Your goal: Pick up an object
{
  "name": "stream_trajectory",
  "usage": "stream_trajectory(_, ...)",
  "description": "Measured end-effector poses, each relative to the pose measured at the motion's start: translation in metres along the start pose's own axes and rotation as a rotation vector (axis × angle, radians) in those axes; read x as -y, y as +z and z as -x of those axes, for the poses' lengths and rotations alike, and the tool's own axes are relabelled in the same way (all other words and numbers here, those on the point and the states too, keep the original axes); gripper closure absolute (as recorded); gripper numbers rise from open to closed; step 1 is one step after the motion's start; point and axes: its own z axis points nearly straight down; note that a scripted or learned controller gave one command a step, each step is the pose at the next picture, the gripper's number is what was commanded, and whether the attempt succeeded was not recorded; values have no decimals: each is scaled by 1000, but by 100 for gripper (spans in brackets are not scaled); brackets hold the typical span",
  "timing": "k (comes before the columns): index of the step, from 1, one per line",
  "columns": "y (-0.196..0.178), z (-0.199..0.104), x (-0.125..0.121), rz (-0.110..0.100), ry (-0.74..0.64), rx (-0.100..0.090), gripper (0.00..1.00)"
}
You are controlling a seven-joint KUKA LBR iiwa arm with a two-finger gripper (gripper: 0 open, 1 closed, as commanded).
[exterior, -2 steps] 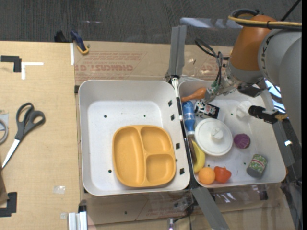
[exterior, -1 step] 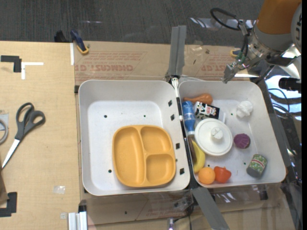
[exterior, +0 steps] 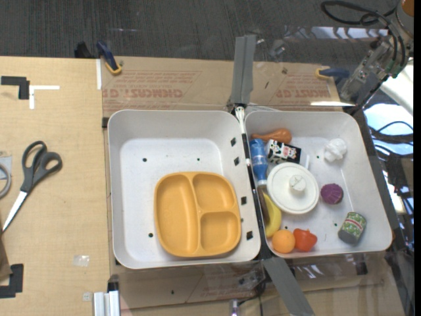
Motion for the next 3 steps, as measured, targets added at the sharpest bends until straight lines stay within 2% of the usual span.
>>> stream_trajectory(1,-35,6,59,0,-306,0,100)
stream_trajectory(2,221,8,67,1,-426,-2,100)
stream_trajectory(3,7,-11,83,2,-787,0,100)
